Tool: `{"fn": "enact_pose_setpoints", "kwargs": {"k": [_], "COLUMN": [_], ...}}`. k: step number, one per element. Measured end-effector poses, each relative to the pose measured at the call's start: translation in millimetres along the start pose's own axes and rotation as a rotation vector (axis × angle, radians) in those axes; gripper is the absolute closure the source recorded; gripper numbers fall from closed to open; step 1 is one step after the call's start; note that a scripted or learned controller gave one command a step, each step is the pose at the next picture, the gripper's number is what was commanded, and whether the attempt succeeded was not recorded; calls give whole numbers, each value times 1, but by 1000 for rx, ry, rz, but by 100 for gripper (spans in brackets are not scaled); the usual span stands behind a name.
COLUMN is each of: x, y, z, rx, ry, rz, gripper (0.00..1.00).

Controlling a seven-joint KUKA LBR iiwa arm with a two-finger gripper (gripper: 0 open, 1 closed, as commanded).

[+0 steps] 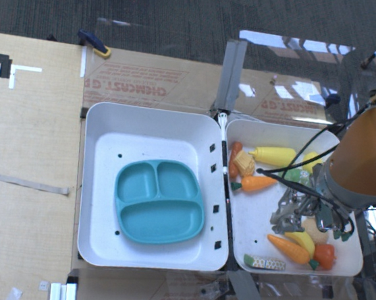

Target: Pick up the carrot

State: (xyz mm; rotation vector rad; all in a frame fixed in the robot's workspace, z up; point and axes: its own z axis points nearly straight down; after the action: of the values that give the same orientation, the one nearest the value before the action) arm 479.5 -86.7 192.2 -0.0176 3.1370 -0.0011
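**Q:** One gripper is listed. How is it set?

**A:** The gripper [292,218] is seen low inside the right bin [252,237], hung beneath the arm's orange band [371,151]. Whether it is released or clenched cannot be told, because its tip is lost among metal and dark cables. Nothing is seen to be grasped.

**Q:** Where is the carrot found from there?

**A:** Two carrot-shaped orange pieces are seen. The nearer carrot [288,248] is laid just below the gripper in the picture, tilted, close to it but apart. The farther carrot [258,184] is laid up and to the picture's left of the gripper, a little way off.

**Q:** What else is placed around it?

**A:** A yellow piece [304,240] and a red piece [325,255] are found beside the nearer carrot. A long yellow piece [276,155] and a tan piece [244,163] are set beyond the farther carrot. Well to the left, a blue divided plate [161,200] is held in the left bin [104,169].
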Motion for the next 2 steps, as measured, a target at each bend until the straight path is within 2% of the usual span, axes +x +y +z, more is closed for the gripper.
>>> {"fn": "enact_pose_setpoints", "kwargs": {"k": [1, 2], "x": [-5, 0], "y": [-13, -85], "z": [-116, -186], "rx": [1, 2], "ry": [-2, -3], "rz": [129, 109], "gripper": [100, 100]}}
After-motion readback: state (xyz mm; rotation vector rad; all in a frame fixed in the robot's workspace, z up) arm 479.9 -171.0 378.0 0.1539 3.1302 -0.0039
